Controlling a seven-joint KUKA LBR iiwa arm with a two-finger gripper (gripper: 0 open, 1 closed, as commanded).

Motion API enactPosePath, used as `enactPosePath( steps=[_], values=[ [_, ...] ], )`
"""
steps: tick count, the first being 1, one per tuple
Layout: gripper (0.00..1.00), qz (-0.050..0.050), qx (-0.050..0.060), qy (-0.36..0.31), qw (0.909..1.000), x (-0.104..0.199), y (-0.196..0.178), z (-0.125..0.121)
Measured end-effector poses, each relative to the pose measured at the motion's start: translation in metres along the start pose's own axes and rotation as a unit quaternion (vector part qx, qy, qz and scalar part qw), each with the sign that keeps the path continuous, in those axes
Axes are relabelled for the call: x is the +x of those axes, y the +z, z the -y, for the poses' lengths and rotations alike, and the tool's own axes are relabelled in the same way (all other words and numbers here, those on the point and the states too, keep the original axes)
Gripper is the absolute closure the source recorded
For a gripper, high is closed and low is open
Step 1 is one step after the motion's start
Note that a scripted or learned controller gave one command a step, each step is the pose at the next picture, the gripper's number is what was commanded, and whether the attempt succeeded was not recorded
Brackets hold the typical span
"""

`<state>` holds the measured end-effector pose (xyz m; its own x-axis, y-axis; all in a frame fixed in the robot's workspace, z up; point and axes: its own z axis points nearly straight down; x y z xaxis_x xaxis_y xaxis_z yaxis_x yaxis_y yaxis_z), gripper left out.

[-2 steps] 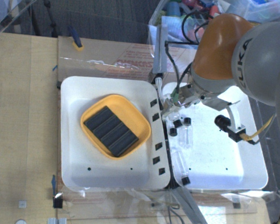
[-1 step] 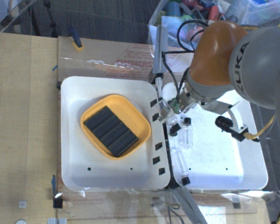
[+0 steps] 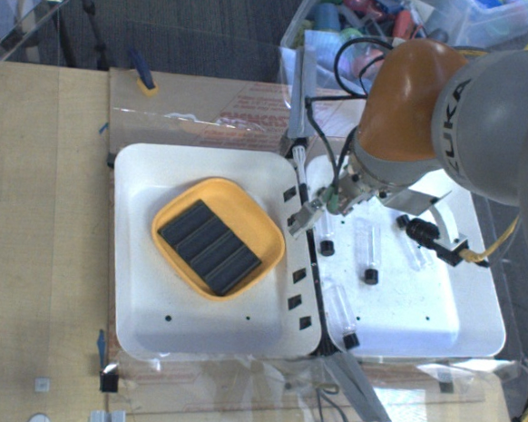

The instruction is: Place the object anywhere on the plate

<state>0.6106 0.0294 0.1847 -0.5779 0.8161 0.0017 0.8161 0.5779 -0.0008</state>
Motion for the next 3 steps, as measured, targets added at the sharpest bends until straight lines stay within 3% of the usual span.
enactPosePath(
  steps=[1,2,3],
  values=[
    [0.00,0.002,-0.002,-0.034,0.9994,-0.061,-0.001,-0.006],
    [1.00,0.004,-0.005,-0.032,0.9995,-0.062,-0.011,-0.007],
    [1.00,0.001,-0.001,-0.072,0.9974,-0.059,0.000,0.013]
  ],
)
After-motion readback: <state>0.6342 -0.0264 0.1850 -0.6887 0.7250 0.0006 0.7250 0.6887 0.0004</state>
